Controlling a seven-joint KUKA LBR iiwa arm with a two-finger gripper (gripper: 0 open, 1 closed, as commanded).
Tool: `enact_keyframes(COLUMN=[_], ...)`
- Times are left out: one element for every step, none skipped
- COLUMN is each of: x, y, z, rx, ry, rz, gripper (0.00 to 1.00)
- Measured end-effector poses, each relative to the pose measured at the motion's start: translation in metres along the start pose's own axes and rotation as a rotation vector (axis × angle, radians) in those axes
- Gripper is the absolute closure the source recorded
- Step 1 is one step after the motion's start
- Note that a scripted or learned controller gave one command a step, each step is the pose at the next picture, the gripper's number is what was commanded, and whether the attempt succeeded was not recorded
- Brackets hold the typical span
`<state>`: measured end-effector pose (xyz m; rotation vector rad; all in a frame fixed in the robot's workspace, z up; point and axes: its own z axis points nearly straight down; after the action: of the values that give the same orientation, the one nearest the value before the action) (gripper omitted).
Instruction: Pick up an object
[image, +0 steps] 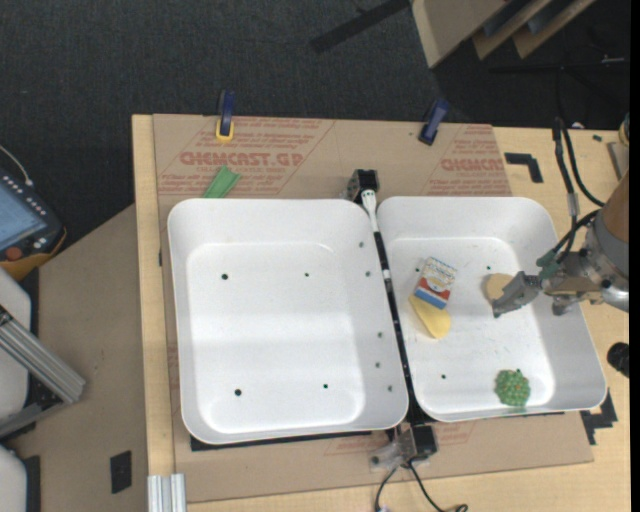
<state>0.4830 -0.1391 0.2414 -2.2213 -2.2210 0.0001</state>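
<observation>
Starting left, your left bin (200, 330) holds nothing to grasp. In the right bin (470, 215), the yellow wedge (434, 322) with its card (435, 281) runs long axis up-down. The gripper (512, 296) hovers beside a tan piece (496, 287); whether it grips, I cannot tell. It may slip.

On my feed the worktop (300, 150) carries two bins side by side: left bin (275, 315), right bin (470, 215). In the right bin, a small packet (434, 282) lies left of centre, its near end over a wedge-shaped piece (434, 321). A round object (497, 287) sits right of the packet, touching the gripper (512, 297). A knobbly ball (512, 387) lies in the near right corner, well apart.
</observation>
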Motion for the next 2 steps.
enact_keyframes(x=[0.0, 0.054], y=[0.001, 0.022], z=[-0.011, -0.112], rx=[-0.003, -0.015], ry=[-0.001, -0.001], rz=[0.0, -0.009], gripper=[1.0, 1.0])
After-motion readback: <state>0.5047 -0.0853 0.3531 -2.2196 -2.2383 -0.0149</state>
